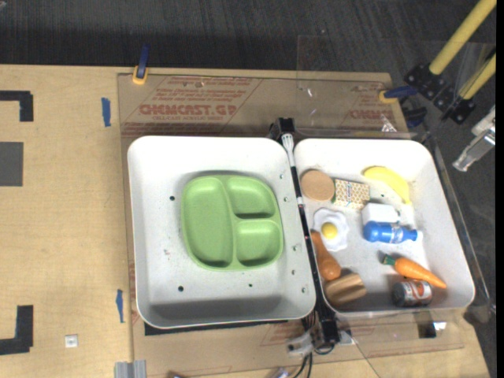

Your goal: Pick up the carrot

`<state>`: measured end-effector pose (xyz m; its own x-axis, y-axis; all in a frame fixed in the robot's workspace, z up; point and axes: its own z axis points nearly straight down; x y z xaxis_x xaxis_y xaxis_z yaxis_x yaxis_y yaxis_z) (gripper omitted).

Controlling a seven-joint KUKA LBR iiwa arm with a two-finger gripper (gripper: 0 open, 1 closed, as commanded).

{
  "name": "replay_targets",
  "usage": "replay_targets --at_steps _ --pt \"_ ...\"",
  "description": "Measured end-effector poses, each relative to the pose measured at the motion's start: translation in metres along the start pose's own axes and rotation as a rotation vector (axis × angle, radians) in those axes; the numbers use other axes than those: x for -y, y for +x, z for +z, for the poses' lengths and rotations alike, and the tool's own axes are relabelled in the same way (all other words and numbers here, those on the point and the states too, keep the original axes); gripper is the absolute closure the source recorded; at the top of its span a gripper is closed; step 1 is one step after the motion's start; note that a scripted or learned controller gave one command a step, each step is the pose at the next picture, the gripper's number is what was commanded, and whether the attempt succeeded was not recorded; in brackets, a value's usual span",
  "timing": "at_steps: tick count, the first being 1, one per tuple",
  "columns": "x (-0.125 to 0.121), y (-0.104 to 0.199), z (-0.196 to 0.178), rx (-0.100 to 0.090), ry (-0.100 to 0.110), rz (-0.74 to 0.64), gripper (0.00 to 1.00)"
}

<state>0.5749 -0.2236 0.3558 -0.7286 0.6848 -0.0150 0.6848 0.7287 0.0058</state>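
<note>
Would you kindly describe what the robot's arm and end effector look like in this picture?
At the right edge, the end effector appears as a pale grey-white, angular, somewhat glossy piece beside the right bin. It is too small and blurred to tell cables or markings.

1. The bench has a tan, board-like top filling the left and centre of the frame.
2. Two shallow white bins sit directly on it, side by side and touching: the left bin at centre, the right bin at centre right.
3. Black tape marks (angular ones) lie at the far left, with blue tape bits nearer the bins.
</note>
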Motion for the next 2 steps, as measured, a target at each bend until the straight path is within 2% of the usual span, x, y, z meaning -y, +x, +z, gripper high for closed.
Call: replay_targets --at_steps 1,2 --pt "0.011 0.013 0.067 -0.013 0.001 -0.379 0.00" --pt "0.066 0.071 0.142 -0.014 0.000 -0.598 0.00"
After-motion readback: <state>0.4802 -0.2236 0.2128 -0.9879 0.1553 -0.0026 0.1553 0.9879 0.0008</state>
